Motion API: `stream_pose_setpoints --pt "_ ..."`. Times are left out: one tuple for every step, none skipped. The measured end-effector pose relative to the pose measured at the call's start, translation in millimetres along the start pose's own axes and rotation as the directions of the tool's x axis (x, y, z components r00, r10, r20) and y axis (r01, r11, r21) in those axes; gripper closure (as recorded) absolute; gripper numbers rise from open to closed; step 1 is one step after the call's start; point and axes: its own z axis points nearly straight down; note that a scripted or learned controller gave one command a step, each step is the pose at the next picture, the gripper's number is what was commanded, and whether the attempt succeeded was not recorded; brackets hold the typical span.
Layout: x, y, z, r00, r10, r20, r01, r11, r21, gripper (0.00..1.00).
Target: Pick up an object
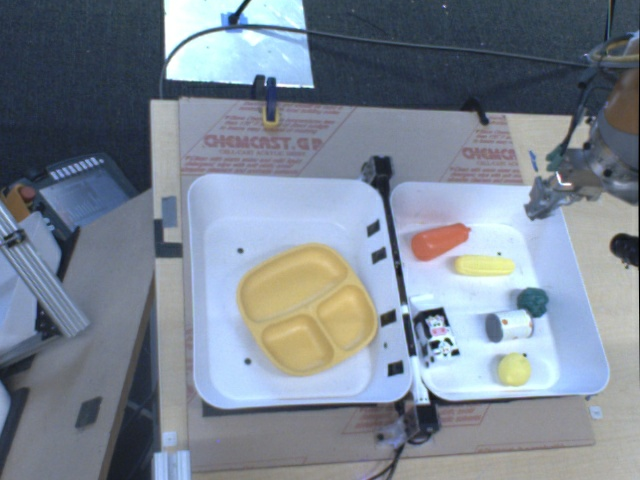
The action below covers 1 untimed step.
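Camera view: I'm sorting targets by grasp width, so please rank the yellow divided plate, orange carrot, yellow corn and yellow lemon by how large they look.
1. yellow divided plate, by far the largest.
2. orange carrot and yellow corn: similar length, too close to rank.
3. yellow lemon, the smallest.

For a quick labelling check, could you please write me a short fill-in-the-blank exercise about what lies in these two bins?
1. The yellow divided plate lies in the ____ bin.
2. Directly below the orange carrot in the camera view lies the yellow ____.
3. The gripper hovers over the right bin's upper ____ corner.
4. The plate has ____ compartments.

Missing words: left; corn; right; three
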Motion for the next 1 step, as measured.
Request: stream_pose_setpoints --pt "51.9 -7.0 -3.0 1.000 -0.005 -0.003 0.005 1.000 0.004 1.00"
